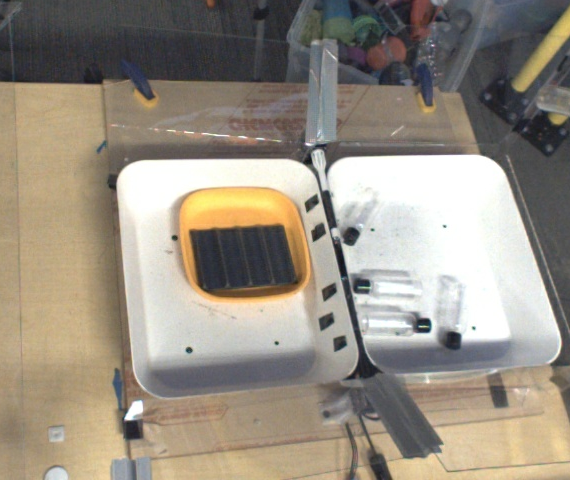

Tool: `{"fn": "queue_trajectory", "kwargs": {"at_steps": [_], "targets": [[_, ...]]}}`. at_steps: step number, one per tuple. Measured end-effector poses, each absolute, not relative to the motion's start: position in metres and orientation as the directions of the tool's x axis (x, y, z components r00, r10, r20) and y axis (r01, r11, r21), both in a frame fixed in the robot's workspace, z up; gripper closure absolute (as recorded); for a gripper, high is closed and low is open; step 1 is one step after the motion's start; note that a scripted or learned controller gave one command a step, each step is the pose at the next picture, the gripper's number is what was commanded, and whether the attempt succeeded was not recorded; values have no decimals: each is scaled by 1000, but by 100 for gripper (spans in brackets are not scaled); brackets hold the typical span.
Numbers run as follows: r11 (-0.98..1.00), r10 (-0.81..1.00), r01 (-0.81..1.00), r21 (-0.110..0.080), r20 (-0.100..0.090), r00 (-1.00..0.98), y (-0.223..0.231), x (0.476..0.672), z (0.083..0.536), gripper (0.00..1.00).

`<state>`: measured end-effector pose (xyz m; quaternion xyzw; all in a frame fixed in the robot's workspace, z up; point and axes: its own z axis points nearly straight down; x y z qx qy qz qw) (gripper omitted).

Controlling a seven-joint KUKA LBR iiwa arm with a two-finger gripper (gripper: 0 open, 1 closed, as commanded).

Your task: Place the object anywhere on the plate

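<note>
One dark ridged block, lying flat in the middle of one orange plate, inside the rim on all sides. Five ridges on the block, running from far side to near side. Plate sitting in the left bin, a little toward the far side, well apart from the bin walls.

Four clear vials with black caps in the right bin. First vial near the far left corner, tilted, cap toward the divider. Second vial lying crosswise, cap on the left. Third vial just below the second, cap on the right. Fourth vial to the right of these two, pointing toward the near side, cap at the near end. None touching another, as far as can be seen.

Two bins side by side, rims meeting at a divider with five small black squares along it. Nothing standing between the block and the plate rim.

State of the claw: cannot tell.

Around the bins: a wooden bench, one metal strip upright behind the divider, two blue clamps at the far edge, one clear box of coloured toys behind, and one yellow bar at the far right.
</note>
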<state>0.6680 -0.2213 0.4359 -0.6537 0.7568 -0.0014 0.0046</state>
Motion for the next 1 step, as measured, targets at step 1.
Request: {"fn": "queue_trajectory", "kwargs": {"at_steps": [1], "targets": [[42,-999,-999,-8,-4,-42,-221,668,436,100]]}}
